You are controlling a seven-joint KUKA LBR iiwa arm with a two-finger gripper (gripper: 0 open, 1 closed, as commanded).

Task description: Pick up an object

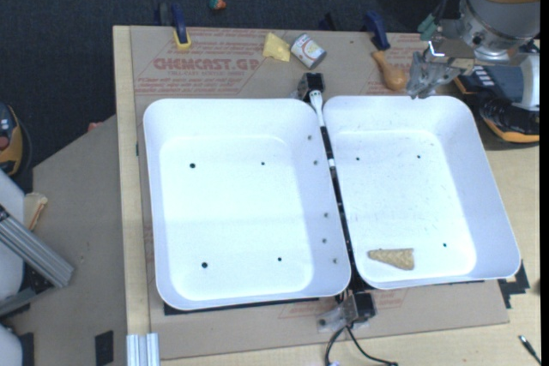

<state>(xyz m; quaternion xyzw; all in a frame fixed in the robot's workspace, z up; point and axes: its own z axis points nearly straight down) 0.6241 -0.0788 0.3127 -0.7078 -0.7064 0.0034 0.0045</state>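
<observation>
A tan wedge-shaped object lies flat near the front edge of the right bin. My gripper hangs over that bin's far rim, at the upper right of the camera view, well away from the wedge. Its metal fingers point down and look close together with nothing between them. The grey arm with its orange band rises behind the gripper at the top right corner.
The left bin sits beside the right one, a black strip between them. On the board beyond the bins lie a yellow piece, a small white box and an orange-brown object. Blue clamps hold the board's far edge.
</observation>
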